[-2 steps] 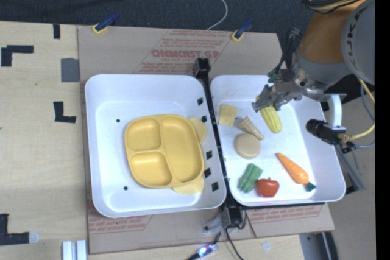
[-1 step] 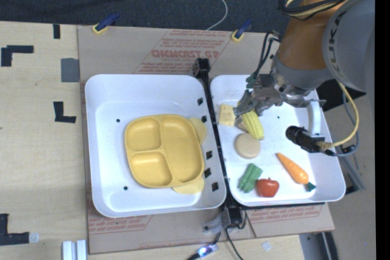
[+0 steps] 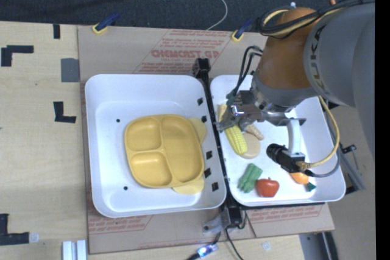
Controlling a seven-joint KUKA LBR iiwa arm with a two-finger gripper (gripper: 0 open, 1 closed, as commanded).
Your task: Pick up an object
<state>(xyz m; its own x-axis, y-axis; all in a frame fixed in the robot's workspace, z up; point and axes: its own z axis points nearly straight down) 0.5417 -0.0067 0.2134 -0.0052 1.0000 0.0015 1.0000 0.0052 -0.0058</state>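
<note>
The right bin (image 3: 323, 192) holds several toy foods. A yellow corn cob (image 3: 238, 140) lies at its left side, with a pale beige piece (image 3: 251, 149) beside it. Toward the front lie a green vegetable (image 3: 249, 178), a red tomato (image 3: 267, 187) and an orange carrot (image 3: 299, 178). My gripper (image 3: 242, 117) is low over the corn cob's far end, right at it. The wrist hides the contact, so I cannot make out whether anything is held.
The left bin (image 3: 100, 94) holds a yellow divided plate (image 3: 163, 150) on a pale yellow sheet. A black divider (image 3: 213, 125) runs between the bins. The arm's grey and orange body (image 3: 304, 52) covers the right bin's far half. Cables hang over its right side.
</note>
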